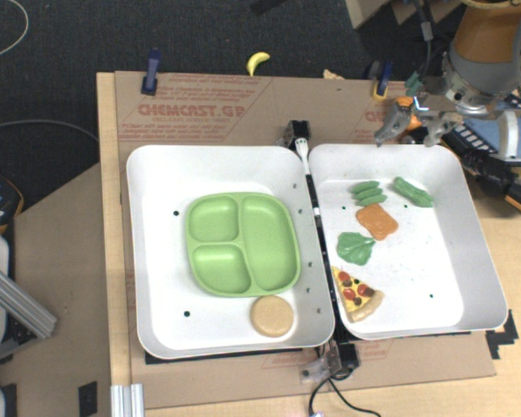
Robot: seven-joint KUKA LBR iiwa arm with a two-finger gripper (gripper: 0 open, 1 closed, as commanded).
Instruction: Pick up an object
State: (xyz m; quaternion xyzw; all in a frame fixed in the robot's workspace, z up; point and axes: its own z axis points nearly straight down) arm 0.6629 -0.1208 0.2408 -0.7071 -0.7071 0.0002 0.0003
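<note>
Bins: left [156,233] green tray [241,243], cookie [272,315] | right [469,259] pizza slice [358,292] | gripper [410,127] released

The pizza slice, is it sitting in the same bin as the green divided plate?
No. The pizza slice lies in the right bin, while the green divided plate sits in the left bin.

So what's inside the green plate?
Nothing shows in the green plate; its three compartments look bare. The round cookie lies beside it. What is under the plate is hidden.
</note>
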